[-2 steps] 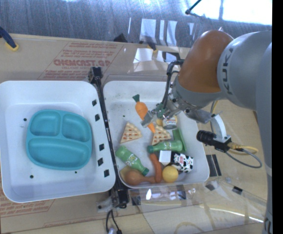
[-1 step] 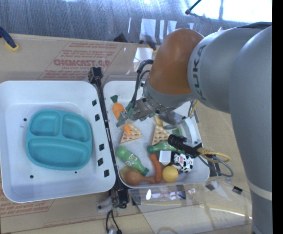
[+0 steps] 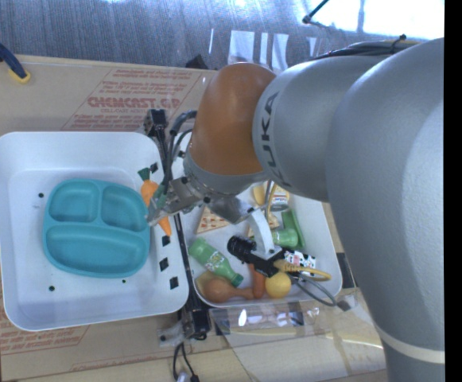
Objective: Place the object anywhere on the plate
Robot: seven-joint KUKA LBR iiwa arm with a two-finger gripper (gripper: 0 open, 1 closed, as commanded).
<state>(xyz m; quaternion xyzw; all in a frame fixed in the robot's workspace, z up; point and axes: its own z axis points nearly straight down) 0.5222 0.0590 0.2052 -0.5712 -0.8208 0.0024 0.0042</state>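
Arm: the grey arm (image 3: pixel 358 126) with its orange band (image 3: pixel 227 118) reaches in from the right and covers much of the right bin.
Gripper: the gripper (image 3: pixel 161 204) sits low over the wall between the two bins, just right of the plate; whether it grips or is released cannot be told.
Carrot: an orange carrot (image 3: pixel 149 191) with a green top shows at the gripper tip, another orange piece just below it near the divider; whether it is held between the fingers cannot be told. It lies just beside the plate's right edge, at the right side of the left bin.
Plate: a teal plate (image 3: pixel 95 229) with three compartments lies flat in the left bin (image 3: pixel 16 293).
Right bin: the right bin (image 3: pixel 330 253) holds a green bottle (image 3: pixel 215 261), a yellow lemon (image 3: pixel 278 285), a brown pear-like piece (image 3: pixel 219 290), a black-and-white toy cow (image 3: pixel 298 259) and other small items crowded together.
Bench: brown cardboard (image 3: pixel 95 94) lies under both bins.
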